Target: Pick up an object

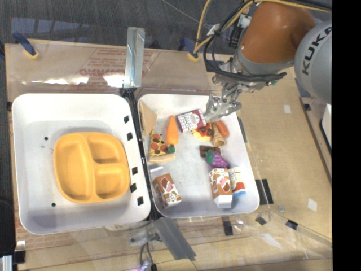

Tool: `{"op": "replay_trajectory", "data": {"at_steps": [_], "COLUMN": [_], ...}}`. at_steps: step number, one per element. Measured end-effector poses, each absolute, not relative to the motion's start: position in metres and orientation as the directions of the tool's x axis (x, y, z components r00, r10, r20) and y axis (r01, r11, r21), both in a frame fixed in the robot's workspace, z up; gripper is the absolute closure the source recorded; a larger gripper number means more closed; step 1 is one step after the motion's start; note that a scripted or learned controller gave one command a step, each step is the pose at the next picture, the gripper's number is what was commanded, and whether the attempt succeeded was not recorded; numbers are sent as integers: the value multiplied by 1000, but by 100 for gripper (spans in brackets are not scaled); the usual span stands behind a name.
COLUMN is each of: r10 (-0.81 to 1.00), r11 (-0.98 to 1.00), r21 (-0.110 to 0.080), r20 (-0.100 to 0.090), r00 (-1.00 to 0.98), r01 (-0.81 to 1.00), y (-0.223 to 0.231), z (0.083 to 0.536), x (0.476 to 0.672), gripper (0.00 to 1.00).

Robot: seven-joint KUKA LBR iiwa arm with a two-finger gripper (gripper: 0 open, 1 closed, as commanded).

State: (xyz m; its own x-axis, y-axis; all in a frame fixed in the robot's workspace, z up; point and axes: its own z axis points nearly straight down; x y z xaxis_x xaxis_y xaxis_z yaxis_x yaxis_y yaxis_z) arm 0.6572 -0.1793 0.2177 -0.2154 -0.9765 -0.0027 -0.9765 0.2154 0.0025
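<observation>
Objects to pick: a scatter of toy food in the right bin (248, 192), right of the frame's centre.
Nearest the gripper: a small carton with a dark red label (190, 120) in the bin's upper middle, and just right of it a jumble of small pieces, among them an orange-red one (221, 129) and a cone-like piece (218, 141).
Carrot: an orange carrot (172, 130) lies left of the carton, pointing roughly up and down the frame.
Pizza slice: a pizza slice (160, 148) sits just below and left of the carrot; a tan wedge (148, 117) lies above it, against the bin's left wall.
Middle right: a dark brown piece (208, 151) with purple grapes (216, 160) touching it below.
Lower right: a white and orange carton (221, 184) with a blue and red item (237, 186) pressed to its right side.
Lower left: a brown carton (166, 189) lies apart from the rest, near the bin's bottom left corner.
Gripper: the gripper (217, 110) hangs over the bin's upper right part, its tip just above the jumble and beside the red-label carton; whether its jaws are open or closed cannot be told, and nothing can be seen gripped.
Arm: grey body with an orange band (276, 30), in the frame's upper right, with yellow and black cables looping off it.
Left bin: the left bin (34, 123) holds a yellow divided tray (90, 166), lying flat near its middle.
</observation>
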Motion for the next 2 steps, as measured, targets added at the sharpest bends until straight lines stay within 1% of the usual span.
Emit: {"op": "replay_trajectory", "data": {"at_steps": [1, 2], "r10": [-976, -995], "r11": [216, 102], "r21": [3, -11], "r20": [-3, -2], "r00": [-216, -102], "r01": [-976, -995], "y": [-179, -180], "z": [218, 95], "x": [657, 660], "gripper": [0, 0]}}
